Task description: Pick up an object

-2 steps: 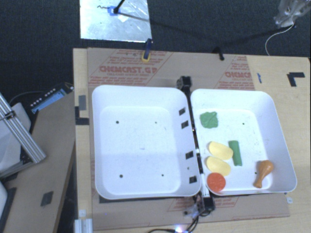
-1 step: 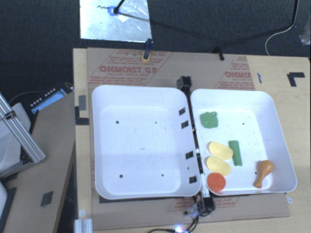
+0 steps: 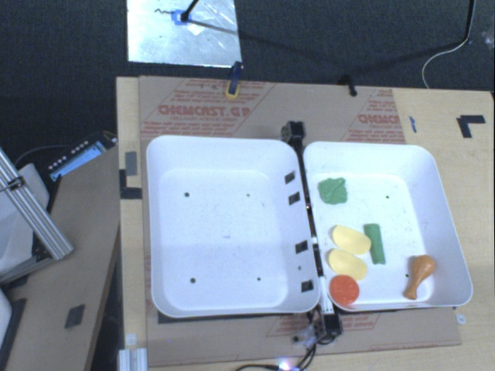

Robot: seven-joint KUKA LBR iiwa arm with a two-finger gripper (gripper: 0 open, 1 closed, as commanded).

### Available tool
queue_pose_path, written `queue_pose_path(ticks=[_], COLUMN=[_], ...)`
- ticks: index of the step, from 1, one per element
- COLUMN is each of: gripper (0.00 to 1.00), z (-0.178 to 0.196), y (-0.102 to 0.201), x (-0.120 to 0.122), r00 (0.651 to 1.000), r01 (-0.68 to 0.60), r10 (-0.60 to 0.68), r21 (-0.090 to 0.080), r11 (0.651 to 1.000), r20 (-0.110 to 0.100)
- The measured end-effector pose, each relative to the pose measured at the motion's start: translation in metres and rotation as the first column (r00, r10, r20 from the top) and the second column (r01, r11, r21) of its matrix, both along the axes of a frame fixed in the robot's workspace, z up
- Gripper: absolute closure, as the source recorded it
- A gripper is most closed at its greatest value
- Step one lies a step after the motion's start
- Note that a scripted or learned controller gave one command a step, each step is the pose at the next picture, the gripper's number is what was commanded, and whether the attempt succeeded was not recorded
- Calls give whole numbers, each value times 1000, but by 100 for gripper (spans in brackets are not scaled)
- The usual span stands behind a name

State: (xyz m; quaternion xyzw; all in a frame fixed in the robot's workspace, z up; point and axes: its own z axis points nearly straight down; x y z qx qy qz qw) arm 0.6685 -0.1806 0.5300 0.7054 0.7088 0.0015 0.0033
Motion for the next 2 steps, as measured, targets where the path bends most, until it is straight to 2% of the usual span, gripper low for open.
queue_pose_path(ticks=[1,2], gripper=[100,100], z=[6,-1], y=[-27,-27], x=[-28,-119], r00=[1000,1000], r01=[6,7], r10=[-6,-7], r21=[0,3], r11=[1000,1000], r20=[-3,-6])
